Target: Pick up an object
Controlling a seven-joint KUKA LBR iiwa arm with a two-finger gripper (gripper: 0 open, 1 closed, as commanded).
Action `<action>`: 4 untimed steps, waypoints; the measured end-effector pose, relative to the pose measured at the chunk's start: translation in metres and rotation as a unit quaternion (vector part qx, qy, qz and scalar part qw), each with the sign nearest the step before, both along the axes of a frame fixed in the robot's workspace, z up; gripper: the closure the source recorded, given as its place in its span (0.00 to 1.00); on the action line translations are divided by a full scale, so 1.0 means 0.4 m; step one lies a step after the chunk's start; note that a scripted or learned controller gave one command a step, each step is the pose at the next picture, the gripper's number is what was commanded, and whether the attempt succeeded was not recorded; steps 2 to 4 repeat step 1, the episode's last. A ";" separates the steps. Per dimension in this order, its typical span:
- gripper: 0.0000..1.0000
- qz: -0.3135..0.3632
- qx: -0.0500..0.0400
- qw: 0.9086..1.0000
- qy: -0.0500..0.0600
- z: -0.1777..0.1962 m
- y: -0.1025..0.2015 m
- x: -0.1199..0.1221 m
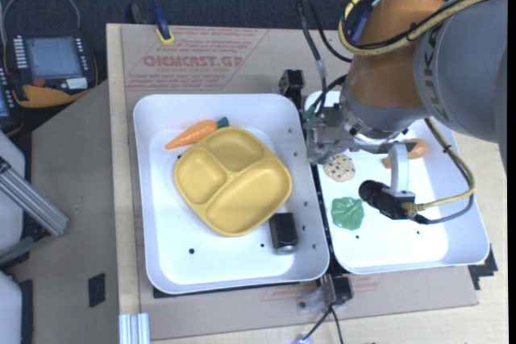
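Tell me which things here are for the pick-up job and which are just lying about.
For the job, things in the bins:
- carrot
- yellow plate
- black block
- cookie
- green lump
- gripper, above the cookie

Lying about:
- handheld controller on the left
- cables behind the bins
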State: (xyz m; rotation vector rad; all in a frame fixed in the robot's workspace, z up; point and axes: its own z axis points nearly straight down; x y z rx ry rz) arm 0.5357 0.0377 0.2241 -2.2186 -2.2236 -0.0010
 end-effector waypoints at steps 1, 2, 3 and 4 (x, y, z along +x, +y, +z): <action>1.00 -0.001 0.000 1.000 0.000 -0.003 0.101 -0.006; 1.00 -0.001 0.000 1.000 0.000 -0.003 0.101 -0.006; 1.00 -0.001 0.000 1.000 0.000 -0.003 0.101 -0.006; 1.00 -0.001 0.000 1.000 0.000 -0.003 0.101 -0.006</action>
